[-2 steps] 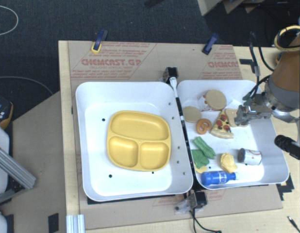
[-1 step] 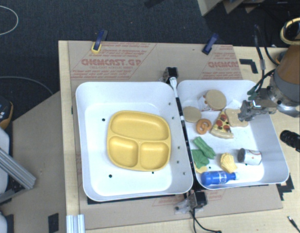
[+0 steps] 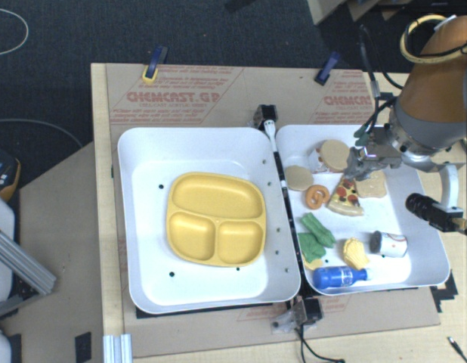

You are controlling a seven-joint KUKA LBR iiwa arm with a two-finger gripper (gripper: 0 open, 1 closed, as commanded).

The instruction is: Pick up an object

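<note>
Camera view looks down on 2 white bins side by side on a cardboard-covered bench. The gripper (image 3: 360, 165) hangs low over the right bin (image 3: 430, 259), at about 1 o'clock of that bin's floor, right above the pizza slice (image 3: 345, 197) and just beside a tan bread-like piece (image 3: 372, 187). I cannot tell how the fingers are set; they are dark and small against the clutter, and nothing is plainly between them.

As I judge it, the pick is not yet done: every toy rests on the bin floor. What is left is to close on 1 piece, most likely the pizza slice, and lift it free.

Around it lie a round sandwich-like piece (image 3: 333, 154) at 12 o'clock, a tan cookie (image 3: 298, 177) and a pretzel (image 3: 317, 197) toward 9 o'clock, green toy vegetables (image 3: 317, 233) below, a yellow piece (image 3: 354, 253), a blue bottle (image 3: 339, 277) at 6 o'clock and a small white and dark cup-like item (image 3: 388, 243) at 4 o'clock.

The left bin (image 3: 143, 278) holds a yellow divided plate (image 3: 215, 218) with 3 compartments. Blue clamps (image 3: 153, 63) pin the cardboard (image 3: 180, 93) at the far edge; dark carpet (image 3: 82, 21) surrounds the bench.
</note>
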